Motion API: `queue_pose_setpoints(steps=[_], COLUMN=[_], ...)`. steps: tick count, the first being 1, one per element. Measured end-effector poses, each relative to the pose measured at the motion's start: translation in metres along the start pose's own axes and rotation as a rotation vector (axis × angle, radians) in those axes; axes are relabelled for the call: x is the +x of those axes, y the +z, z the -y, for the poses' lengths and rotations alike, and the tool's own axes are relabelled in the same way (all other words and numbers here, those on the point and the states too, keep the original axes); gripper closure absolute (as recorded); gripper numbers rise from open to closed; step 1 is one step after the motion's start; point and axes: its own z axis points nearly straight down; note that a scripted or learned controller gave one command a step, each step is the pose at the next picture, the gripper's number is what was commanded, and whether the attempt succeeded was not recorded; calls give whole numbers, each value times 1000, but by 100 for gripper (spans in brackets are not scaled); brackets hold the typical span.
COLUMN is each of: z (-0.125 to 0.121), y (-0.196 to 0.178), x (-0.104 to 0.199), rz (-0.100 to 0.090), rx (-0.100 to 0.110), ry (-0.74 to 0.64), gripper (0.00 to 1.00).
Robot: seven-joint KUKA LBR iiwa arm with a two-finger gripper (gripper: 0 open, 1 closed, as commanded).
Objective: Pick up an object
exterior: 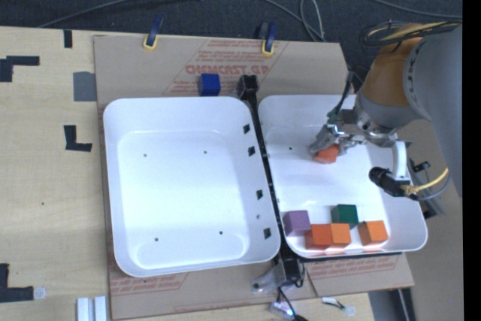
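The gripper (331, 140) hangs over the right bin (301, 113); an orange block (326, 155) sits clamped between its fingertips (just below the jaws); other blocks (336, 225) lie well apart.

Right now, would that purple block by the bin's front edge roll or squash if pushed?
Probably neither. The purple block looks flat-faced and stiff, so it should slide, not roll. It looks small, so likely light. It sits beside an orange block, which may get nudged.

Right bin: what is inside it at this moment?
Inside the right bin, five blocks line the near wall: purple, two orange, green and another orange. The claw sits over an orange-red piece, whose upper part it covers.
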Motion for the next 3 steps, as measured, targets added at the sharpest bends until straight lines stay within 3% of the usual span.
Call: queue_pose_setpoints(steps=[1,2,3], z=[-27,-3,-3], y=[-62,-78,-87], x=[41,129,125], rz=[0,-3,0], rx=[-5,0,2], ry=[-53,-57,-50], gripper=[100,100,100])
